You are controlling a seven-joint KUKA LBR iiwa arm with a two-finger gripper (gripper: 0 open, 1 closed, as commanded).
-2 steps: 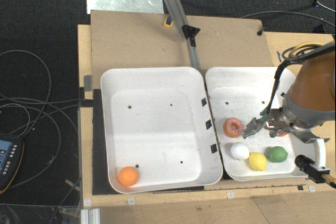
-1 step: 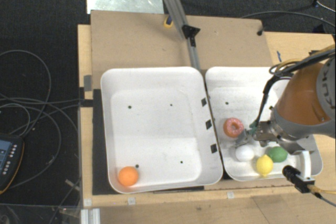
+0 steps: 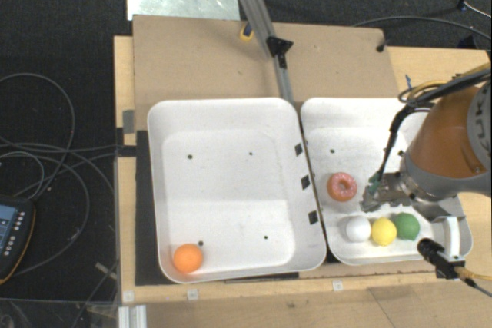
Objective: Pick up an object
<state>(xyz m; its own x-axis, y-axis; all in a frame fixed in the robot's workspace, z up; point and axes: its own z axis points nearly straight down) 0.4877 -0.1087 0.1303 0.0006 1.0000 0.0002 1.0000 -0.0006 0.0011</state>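
Both bins, the left bin [image 3: 223,165] and the right bin [image 3: 346,134], look like smooth, faintly glossy white plastic, resting on a matt bench [image 3: 200,50] that looks like raw board or cardboard, with dark, rough carpet-like flooring [image 3: 61,11] around it. In the right bin, the pink doughnut [image 3: 342,187] looks glazed and shiny, while the white ball [image 3: 357,229], yellow ball [image 3: 383,231] and green ball [image 3: 407,226] beside it look smooth. The orange ball [image 3: 187,258] in the left bin's near corner looks smooth and slightly matt, and the arm [image 3: 453,150] over the right bin has a satin orange band above grey metal-looking parts.
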